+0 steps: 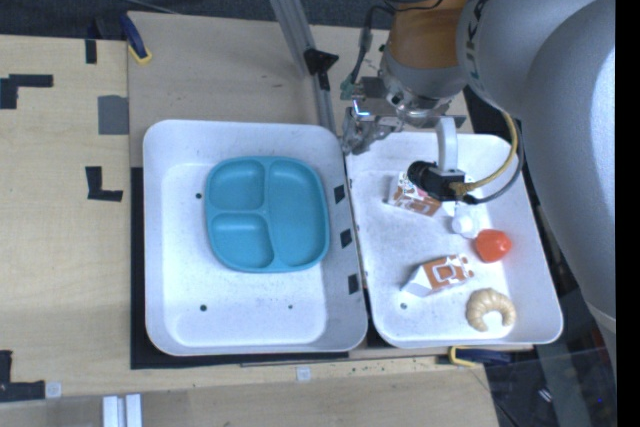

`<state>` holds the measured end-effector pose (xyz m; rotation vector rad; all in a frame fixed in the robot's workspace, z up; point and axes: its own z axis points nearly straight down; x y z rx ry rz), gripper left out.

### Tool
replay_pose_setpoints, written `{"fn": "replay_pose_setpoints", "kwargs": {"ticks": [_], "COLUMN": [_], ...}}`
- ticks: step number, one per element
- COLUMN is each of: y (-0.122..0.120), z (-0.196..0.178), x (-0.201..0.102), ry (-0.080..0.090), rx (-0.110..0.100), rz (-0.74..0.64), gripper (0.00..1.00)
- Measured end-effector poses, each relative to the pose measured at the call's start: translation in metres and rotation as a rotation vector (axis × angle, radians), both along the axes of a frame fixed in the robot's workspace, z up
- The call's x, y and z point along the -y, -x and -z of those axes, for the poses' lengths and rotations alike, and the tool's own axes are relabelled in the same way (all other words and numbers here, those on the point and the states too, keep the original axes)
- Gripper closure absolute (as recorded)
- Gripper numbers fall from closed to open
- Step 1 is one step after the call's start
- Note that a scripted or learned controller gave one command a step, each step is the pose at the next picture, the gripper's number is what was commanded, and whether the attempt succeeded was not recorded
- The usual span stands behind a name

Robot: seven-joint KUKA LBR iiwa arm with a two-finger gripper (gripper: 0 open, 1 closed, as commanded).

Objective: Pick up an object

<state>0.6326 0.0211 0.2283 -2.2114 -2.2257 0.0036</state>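
**Gripper parked over the back of the right bin**

So the gripper (375, 127) hangs at the far left corner of the right bin (520, 305), nothing visibly in it. Honestly can't tell how it's set from this angle. Just right and nearer the camera lies a small carton (412, 196). Further out: a red tomato (491, 244), another carton (442, 273), a croissant (490, 309). Off left, a blue divided plate (267, 213) sits in the left bin (170, 315).

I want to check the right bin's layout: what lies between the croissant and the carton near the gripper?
In the camera view, a second small carton lies between the croissant and the upper carton; the red tomato sits off to the side.
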Motion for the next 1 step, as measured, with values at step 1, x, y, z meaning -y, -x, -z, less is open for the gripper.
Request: {"fn": "replay_pose_setpoints", "kwargs": {"ticks": [1], "y": [0.0149], "z": [-0.0015], "x": [-0.0415], "ry": [0.0], "rx": [0.001], "rz": [0.001], "gripper": [1.0]}}
